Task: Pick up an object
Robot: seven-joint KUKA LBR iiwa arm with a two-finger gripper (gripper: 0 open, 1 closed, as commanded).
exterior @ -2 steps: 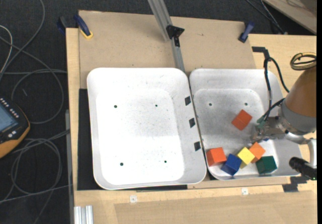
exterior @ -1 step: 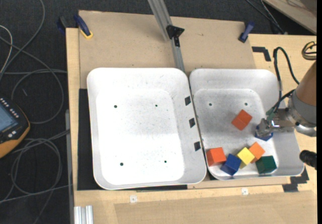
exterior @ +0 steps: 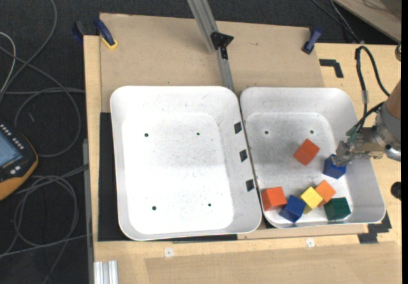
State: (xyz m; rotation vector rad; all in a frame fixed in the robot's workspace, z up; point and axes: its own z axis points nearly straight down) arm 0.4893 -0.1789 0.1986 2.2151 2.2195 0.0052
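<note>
The right bin (exterior: 357, 117) holds several coloured blocks. An orange block (exterior: 306, 152) lies near its middle. A blue block (exterior: 334, 168) sits by the right wall. My gripper (exterior: 345, 152) reaches in from the right and hangs just above and against that blue block. Along the bin's front edge lie an orange block (exterior: 275, 197), a second blue block (exterior: 294, 207), a yellow block (exterior: 311, 197), another orange block (exterior: 326, 189) and a green block (exterior: 337, 209).
The left bin (exterior: 127, 110) stands beside the right one, its floor speckled white. A metal pole (exterior: 204, 14) slants over the bench from the back. Cables (exterior: 366, 78) trail near the arm at the right.
</note>
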